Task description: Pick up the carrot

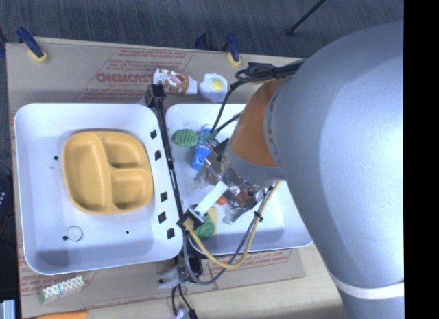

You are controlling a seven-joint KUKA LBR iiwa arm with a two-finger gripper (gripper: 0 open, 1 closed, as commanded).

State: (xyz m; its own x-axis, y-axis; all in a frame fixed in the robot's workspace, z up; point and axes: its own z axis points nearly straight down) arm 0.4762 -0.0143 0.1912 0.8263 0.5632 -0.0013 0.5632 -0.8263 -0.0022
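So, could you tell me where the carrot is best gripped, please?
Across the orange body of the carrot, coming straight down: it lies low on the floor of the right bin. The gripper covers most of it, so its long axis is unclear.

Red print on cardboard sheet point(130, 71) under bins; wording too blurred to read.

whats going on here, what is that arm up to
A grey arm reaches from the right into the right bin, its gripper down among small toys there: a blue item, a green one and a bit of orange by the gripper, perhaps the carrot. Whether anything is grasped can't be told. The left bin holds a yellow divided tray, untouched.
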